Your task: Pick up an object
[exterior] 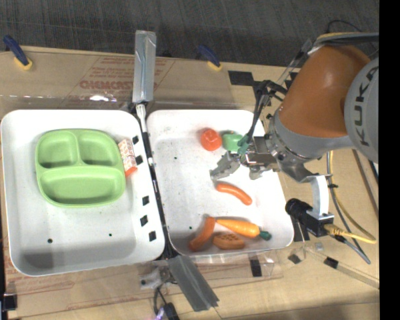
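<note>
From the overhead camera I see the arm [327,99] reaching in from the right, its end effector [228,166] hanging over the right bin [180,129]. The fingers [221,168] stand apart with nothing between them.

I take the right bin as my landmark. Near its upper middle sits a small red-orange tomato-like toy [211,139], and just beside it, toward the arm, a green piece [232,141] partly hidden by the end effector's body. Just below the fingertips, near the bin's centre, lies an orange sausage-shaped toy [234,193], apart from the fingers. Along the bin's lower edge a carrot [239,227] with a green tip lies crosswise, touching a brown oval piece [228,241] and a second sausage-like toy [202,233] to its left.

Left of that bin, the second bin [27,245] holds a green divided tray [80,167]. A small red-and-white packet [127,156] rests against the tray's right side, close to the wall shared with the right bin.
</note>
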Controlling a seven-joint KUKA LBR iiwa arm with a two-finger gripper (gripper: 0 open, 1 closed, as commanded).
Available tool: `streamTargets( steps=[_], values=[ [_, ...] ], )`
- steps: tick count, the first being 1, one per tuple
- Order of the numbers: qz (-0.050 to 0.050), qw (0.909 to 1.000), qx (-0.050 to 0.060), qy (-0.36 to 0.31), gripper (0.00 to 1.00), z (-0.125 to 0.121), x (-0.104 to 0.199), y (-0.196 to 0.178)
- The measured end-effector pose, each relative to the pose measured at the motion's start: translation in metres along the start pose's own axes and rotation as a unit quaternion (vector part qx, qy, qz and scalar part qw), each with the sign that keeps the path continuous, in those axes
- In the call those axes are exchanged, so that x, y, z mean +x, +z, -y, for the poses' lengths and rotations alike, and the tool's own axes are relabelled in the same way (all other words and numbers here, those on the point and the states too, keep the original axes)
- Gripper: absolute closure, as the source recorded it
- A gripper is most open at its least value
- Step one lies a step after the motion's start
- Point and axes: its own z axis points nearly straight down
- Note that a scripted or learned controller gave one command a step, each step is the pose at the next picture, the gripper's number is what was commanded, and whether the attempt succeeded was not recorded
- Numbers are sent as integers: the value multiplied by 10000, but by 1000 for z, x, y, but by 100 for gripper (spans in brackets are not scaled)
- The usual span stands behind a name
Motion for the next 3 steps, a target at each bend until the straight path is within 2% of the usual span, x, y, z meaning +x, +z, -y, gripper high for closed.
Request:
streamTargets(
  steps=[1,2,3],
  values=[
    [-1,9999,3,143,0,13,10,75],
    [-6,9986,-2,533,0,12,67,94],
    [-4,9986,-4,537,0,12,66,94]
  ],
)
